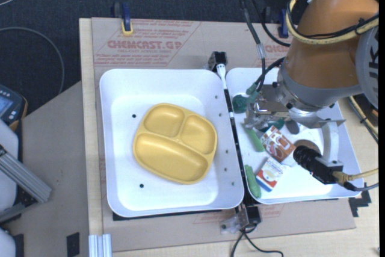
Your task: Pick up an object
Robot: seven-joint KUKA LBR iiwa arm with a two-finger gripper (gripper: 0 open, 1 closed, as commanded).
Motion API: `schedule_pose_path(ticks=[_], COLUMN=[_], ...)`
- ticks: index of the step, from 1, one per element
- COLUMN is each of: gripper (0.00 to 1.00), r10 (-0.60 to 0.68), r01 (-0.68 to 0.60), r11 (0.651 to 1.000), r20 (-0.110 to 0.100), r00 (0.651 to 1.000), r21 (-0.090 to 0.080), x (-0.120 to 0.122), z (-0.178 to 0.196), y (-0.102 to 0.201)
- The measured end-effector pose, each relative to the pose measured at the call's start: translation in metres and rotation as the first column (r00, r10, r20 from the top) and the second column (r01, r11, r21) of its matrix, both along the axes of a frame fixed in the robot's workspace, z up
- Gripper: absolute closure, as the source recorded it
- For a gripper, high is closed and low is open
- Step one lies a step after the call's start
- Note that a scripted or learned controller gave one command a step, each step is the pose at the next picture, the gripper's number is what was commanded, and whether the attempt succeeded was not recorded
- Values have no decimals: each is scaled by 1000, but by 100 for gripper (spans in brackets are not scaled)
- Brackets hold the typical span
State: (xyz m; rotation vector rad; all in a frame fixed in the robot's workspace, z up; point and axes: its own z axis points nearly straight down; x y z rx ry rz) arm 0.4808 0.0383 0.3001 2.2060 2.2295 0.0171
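In the right bin (337,186) lie several small things. A teal-green piece (240,103) rests near the bin's left wall. A green stick (256,141) and a red-and-white packet (278,144) lie further forward. Toward the front are a small white box with red and blue print (269,176) and a green cylinder (251,182) against the left rim. My gripper (260,118) hangs low over the bin's left half, just above the packet and the green stick, under the orange-banded wrist. Nothing can be seen held in it.
The left bin (114,129) holds a yellow divided plate (174,142) in its middle. The arm's grey and orange body (328,39) covers the back of the right bin. A raised divider (231,129) runs between the two bins.
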Motion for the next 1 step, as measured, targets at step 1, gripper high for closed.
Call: schedule_pose_path(ticks=[1], gripper=[100], r10=[-2], r01=[2], r11=[1000], r20=[-2], r00=[1000], r21=[0], x=[-1], z=[67], y=[56])
